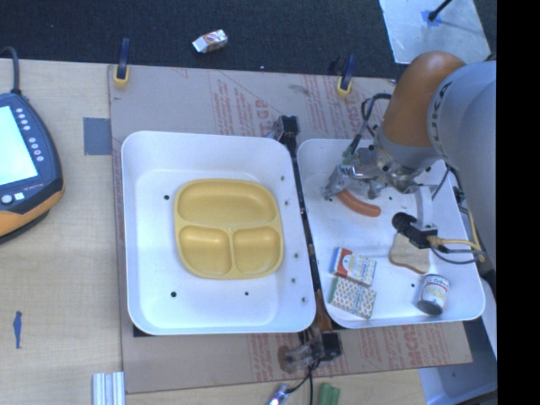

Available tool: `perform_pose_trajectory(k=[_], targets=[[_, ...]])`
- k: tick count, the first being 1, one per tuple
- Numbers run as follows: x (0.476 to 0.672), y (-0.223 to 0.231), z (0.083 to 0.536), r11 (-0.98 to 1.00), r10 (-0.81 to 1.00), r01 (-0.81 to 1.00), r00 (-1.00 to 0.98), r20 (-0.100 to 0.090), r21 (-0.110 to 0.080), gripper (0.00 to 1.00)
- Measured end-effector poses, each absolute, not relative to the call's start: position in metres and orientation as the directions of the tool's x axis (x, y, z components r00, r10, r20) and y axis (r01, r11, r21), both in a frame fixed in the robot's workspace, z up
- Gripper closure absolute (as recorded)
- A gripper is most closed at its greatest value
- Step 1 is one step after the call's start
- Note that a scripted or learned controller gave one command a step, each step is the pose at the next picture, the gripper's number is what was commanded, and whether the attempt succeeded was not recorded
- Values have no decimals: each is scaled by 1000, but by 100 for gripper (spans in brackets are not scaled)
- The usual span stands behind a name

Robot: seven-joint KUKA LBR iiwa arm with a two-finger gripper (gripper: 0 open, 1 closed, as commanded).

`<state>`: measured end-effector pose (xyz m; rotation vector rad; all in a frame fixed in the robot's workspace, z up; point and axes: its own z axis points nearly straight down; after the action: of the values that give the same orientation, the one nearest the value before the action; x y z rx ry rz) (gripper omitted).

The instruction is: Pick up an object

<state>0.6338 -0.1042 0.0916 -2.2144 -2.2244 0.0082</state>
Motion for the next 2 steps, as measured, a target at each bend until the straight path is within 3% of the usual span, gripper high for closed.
perform_pose_trajectory(k=[2], targets=[[642, -99, 92, 7, 1000, 1000, -7, -3, -1, 0]])
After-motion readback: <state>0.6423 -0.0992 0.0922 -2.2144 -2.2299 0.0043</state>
